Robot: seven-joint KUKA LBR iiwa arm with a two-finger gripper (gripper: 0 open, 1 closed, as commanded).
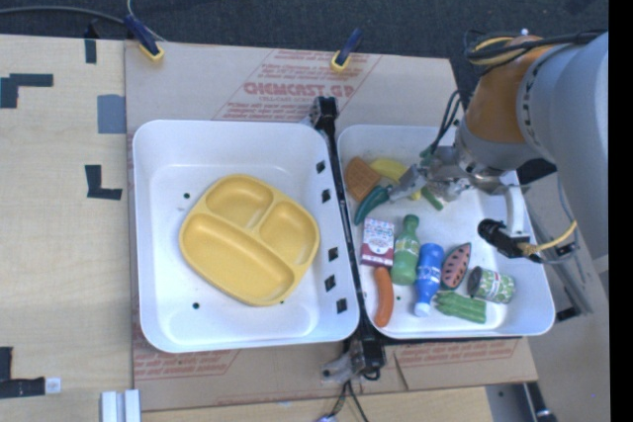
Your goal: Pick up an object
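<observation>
The gripper (413, 185) hung in the right bin's (539, 316) far part with fingers spread wide over the pepper (374, 201) — probably light, stiff, slick plastic — best pinched across its narrow middle.

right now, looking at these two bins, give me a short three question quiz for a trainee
1. True or false: the yellow divided plastic plate lies in the left white bin.
2. Multiple choice: which item lies directly beside the green plastic bottle, on its right as the camera sees it? A) blue plastic bottle B) orange carrot-shaped toy C) green toy can
3. Fill in: the gripper hovers near the ____ end of the right white bin.

Key
1. True
2. A
3. Far (top of the camera view), near the dark green pepper-shaped toy.
</observation>
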